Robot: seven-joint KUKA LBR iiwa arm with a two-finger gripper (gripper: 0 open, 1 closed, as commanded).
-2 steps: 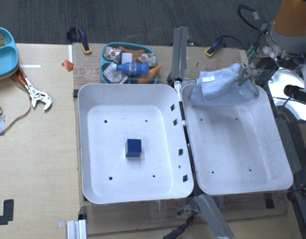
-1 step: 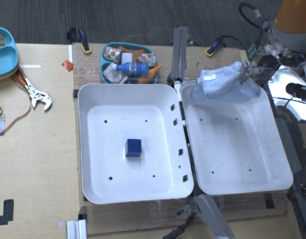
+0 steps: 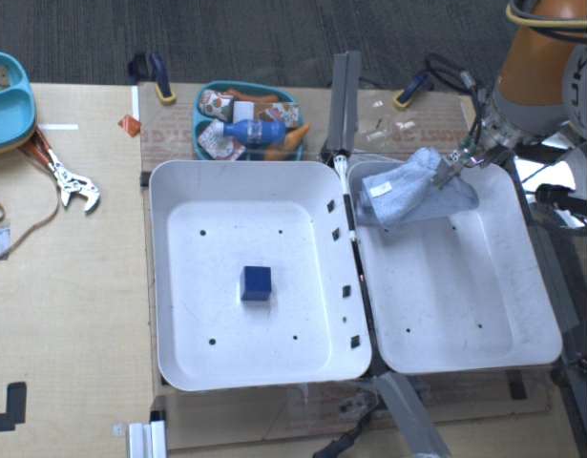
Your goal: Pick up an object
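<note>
A grey cloth (image 3: 408, 195) lies bunched in the far left corner of the right bin (image 3: 465, 342), one end drawn up toward the arm. My gripper (image 3: 458, 165) hangs over the bin's far edge, its thin fingers pinched on the cloth's upper right part. A small blue cube (image 3: 257, 282) rests flat near the middle of the left bin (image 3: 178, 256), far from the gripper.
A teal tub (image 3: 247, 122) of mixed items stands behind the left bin. A wrench (image 3: 69, 184) and a blue tray (image 3: 7, 98) lie on the bench at left. Clamps (image 3: 408, 92) sit along the back edge. A metal divider (image 3: 343, 103) runs between the bins.
</note>
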